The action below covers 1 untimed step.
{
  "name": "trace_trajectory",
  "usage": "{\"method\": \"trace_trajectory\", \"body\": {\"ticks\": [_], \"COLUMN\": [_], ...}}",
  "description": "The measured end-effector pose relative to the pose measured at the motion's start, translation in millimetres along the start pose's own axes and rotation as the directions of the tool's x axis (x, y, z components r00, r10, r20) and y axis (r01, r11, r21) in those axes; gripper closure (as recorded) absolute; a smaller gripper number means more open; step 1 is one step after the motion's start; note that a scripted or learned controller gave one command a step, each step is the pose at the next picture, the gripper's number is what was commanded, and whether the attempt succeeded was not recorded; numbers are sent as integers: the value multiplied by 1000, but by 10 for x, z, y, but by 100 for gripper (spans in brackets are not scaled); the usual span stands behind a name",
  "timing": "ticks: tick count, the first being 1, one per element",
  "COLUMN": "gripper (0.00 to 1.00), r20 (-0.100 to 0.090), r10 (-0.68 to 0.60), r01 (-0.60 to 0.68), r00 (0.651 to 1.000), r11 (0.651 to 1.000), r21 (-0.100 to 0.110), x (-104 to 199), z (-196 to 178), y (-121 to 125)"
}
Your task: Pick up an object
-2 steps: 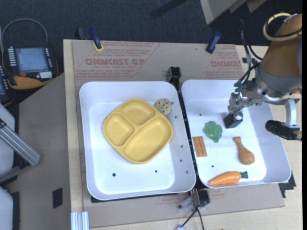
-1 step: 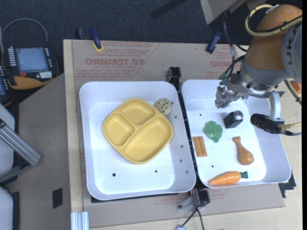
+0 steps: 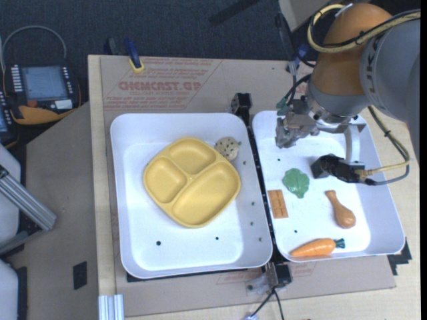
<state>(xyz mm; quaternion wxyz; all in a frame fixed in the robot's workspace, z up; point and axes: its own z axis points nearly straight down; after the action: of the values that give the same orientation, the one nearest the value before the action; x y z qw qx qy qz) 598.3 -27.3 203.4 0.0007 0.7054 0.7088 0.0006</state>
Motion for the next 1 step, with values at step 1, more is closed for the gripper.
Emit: {"method": "trace_trajectory", "body": {"ticks": [1], "gripper": [100], "r20": [0], "r10": [2], "r01": [-2], "r00": [1000], "r11": [1000], "r21": [-1], "x": [471], "z": [16], "y": [208]}}
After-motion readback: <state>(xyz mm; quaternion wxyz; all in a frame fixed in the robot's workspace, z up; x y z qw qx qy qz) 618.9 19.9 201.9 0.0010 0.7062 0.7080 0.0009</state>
